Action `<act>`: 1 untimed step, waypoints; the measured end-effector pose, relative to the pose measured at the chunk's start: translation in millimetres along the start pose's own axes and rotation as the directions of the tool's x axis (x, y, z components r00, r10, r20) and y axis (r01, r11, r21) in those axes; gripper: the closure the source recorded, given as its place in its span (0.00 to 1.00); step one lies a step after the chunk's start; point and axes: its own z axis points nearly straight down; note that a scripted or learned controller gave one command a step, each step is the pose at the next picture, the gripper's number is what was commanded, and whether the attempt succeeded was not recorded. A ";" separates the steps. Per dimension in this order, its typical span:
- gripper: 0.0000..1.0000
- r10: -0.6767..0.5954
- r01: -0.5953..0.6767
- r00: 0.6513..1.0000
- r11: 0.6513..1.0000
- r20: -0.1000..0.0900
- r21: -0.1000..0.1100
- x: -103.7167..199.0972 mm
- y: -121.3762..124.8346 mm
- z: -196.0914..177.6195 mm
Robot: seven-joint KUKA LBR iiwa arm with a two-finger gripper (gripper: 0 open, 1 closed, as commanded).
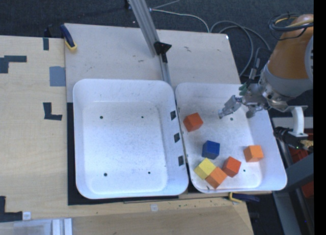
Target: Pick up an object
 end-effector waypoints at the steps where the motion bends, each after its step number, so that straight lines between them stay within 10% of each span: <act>1: 0.00 0.000 0.000 1.000 1.000 -0.002 0.009 34.6 -4.4 101.4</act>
